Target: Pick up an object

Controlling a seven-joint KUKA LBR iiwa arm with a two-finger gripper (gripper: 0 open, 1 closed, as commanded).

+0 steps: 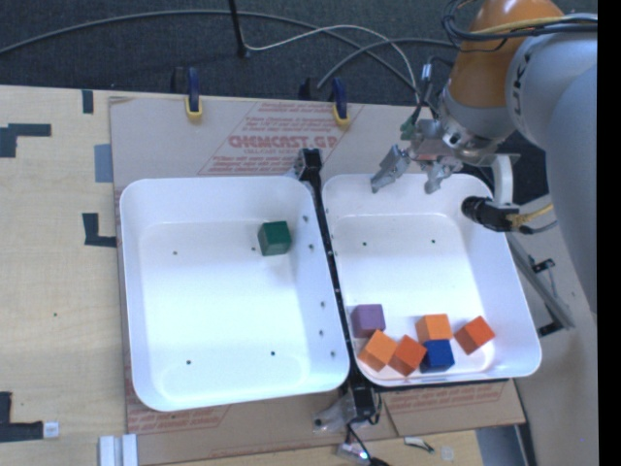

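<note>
I have the claw spread wide and holding nothing above the right white plastic bin's far rim; next, drop toward the small orange cube

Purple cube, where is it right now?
The purple cube sits in the right bin, at the near-left of the block cluster, by the divider, just above an orange cube.

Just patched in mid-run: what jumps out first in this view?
The grey arm with its orange band dominates the upper right, its gripper open over the far edge of the right bin, holding nothing. A cluster of orange, blue and purple blocks crowds that bin's near edge. A lone green block sits in the left bin.
</note>
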